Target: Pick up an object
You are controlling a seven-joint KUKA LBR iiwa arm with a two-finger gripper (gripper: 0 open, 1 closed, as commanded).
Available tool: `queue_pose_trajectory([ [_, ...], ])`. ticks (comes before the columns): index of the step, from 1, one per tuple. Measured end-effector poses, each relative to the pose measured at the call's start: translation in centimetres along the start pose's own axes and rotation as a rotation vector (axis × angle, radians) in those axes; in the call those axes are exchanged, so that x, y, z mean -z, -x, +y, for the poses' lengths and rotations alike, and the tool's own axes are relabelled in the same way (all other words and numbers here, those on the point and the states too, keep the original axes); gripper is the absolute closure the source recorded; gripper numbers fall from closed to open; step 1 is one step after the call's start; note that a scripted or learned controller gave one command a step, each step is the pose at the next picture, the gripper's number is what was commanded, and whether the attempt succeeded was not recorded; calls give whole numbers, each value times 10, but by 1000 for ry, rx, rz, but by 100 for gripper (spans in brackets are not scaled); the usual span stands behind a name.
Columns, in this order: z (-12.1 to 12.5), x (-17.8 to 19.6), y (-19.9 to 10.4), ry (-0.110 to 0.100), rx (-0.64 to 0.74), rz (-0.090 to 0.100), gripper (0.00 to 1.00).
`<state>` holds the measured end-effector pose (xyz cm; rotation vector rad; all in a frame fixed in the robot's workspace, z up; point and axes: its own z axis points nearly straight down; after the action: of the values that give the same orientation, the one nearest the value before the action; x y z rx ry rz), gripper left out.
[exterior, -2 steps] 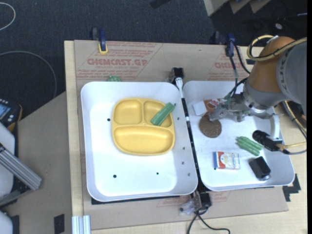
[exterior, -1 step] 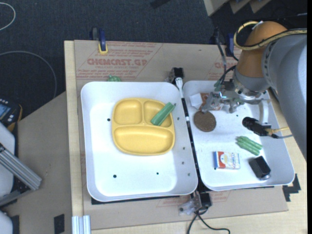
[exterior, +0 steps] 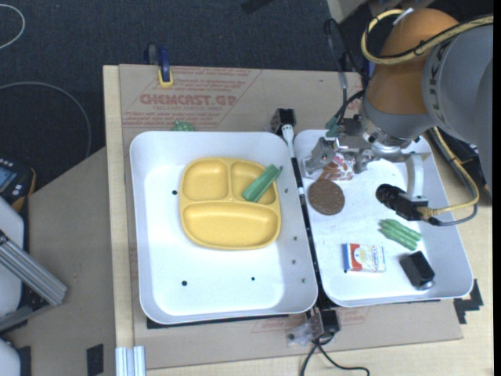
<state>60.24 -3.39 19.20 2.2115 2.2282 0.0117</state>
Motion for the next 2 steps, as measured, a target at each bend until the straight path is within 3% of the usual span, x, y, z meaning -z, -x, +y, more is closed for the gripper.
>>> queue_pose_trajectory([
  [1, -45, -8, -77, -12, 1, 1, 0],
  [2, -42, 3, -71, -7, -7, -3, 100],
])
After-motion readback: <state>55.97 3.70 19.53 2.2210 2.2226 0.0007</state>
